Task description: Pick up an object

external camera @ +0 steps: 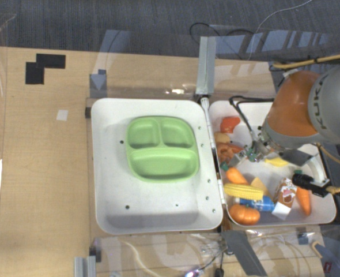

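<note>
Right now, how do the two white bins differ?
Left bin holds a single green divided plate, lying flat near its centre; right bin holds a jumble of toy food, such as a corn cob and a carrot. The arm reaches over the right bin, not the left. Both are shallow and white.

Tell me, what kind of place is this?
Probably a robotics lab: a grey arm reaches over two white bins, one holding toy food, with cables trailing over carpet.
</note>
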Action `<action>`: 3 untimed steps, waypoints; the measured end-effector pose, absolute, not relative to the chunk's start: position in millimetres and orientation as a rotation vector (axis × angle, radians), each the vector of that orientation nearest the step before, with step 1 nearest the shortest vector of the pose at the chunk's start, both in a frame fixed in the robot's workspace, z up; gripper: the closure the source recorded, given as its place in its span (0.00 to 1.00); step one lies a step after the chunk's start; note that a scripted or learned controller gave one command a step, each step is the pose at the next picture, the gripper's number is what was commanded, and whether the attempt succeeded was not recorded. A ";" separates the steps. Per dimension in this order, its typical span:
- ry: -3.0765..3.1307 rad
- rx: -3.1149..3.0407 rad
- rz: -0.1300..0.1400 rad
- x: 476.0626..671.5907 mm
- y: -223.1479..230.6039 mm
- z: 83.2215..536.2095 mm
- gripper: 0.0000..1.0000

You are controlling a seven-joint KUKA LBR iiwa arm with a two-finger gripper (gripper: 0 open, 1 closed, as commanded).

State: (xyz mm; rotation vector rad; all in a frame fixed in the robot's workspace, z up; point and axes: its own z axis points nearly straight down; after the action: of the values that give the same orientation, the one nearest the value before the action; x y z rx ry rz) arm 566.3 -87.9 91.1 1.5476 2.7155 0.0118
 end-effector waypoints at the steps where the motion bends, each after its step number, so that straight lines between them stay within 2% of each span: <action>1: 2.743 1.519 0.005 560.4 -90.9 203.9 0.00; 2: 2.775 1.467 0.002 566.6 -92.6 124.5 0.00; 3: 2.755 1.480 0.010 597.2 -110.7 103.2 0.00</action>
State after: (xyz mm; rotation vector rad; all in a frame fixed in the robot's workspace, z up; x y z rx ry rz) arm 597.2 -110.7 103.2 1.4802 2.7548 0.0103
